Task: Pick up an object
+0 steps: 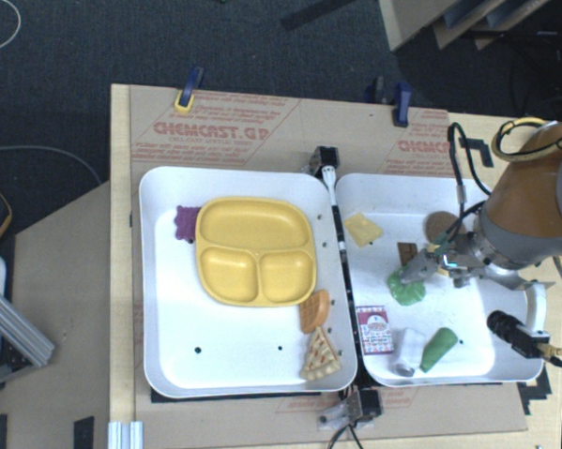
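Nearest the camera in the right bin (470,205) lie a green pepper-shaped item (439,349), a white packet (410,350) and a red-and-white card (375,329). Further in, the tool (419,270) sits directly above a light green object (407,291), touching or just over it; whether it is open, closed or gripping cannot be determined. Beyond lies a pale yellow wedge (362,229). The left bin (165,288) contains a waffle piece (321,355), an orange pastry (314,311) and a yellow divided plate (256,250).
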Available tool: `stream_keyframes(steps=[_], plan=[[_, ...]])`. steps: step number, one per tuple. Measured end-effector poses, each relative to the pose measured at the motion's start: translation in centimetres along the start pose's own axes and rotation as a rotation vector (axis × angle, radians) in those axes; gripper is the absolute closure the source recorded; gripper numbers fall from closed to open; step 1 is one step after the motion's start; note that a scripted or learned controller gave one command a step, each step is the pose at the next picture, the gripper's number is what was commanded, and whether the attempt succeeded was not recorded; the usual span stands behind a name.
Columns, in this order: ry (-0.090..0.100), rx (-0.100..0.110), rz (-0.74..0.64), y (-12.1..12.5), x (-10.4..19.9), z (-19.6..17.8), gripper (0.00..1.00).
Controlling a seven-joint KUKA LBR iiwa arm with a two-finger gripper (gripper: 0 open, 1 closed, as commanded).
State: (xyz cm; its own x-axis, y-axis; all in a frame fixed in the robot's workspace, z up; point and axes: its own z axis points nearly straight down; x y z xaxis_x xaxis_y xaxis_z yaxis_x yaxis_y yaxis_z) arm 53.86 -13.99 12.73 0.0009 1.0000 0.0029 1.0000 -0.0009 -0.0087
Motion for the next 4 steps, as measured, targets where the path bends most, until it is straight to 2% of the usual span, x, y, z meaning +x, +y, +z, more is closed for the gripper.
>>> stream_keyframes(steps=[1, 2, 4], plan=[[0.000, -0.002, 0.000, -0.1, 0.1, 4.5, 0.00], [-0.003, -0.009, 0.001, 0.1, 0.0, 3.2, 1.00], [-0.005, -0.015, -0.001, -0.4, -0.3, -5.6, 1.00]])
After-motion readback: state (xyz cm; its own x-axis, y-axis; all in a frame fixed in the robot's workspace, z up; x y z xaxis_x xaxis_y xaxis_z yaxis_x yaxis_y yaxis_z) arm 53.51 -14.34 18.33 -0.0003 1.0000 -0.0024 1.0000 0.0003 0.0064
